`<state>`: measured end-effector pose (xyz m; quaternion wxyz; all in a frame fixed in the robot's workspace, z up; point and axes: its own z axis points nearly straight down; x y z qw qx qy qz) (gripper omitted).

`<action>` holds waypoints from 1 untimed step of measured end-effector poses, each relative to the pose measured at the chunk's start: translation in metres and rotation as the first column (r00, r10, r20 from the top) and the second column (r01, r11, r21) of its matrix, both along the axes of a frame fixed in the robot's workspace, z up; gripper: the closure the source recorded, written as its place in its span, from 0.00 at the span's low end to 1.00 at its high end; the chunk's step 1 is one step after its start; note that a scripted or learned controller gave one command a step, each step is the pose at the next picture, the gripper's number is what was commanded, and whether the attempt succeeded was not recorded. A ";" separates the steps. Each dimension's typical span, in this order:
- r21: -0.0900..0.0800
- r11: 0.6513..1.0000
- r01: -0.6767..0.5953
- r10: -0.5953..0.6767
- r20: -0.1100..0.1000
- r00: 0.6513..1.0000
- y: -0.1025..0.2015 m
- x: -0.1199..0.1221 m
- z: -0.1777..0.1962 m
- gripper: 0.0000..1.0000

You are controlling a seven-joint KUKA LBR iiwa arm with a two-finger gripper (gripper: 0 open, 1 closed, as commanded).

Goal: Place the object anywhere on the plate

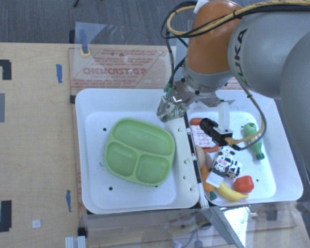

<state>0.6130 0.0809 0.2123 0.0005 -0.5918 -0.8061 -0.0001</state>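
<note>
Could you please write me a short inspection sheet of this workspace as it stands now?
Surface: wooden bench bearing two white bins.
Job's things: green three-compartment plate in the left bin, nothing on it.
Clutter: right bin holds a green bottle, a banana, a red item and others.
Hand: hand over the divider between the bins; state unclear.
Cables: yellow and black cables on the arm.
Surroundings: grey floor.

The big grey arm (268, 40) runs off the top and right edges. It hides the back of the right bin (284, 138). The claw (170, 107) is blurry.
</note>
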 end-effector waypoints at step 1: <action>0.000 0.990 -0.143 0.143 0.000 0.990 0.064 -0.019 -0.029 1.00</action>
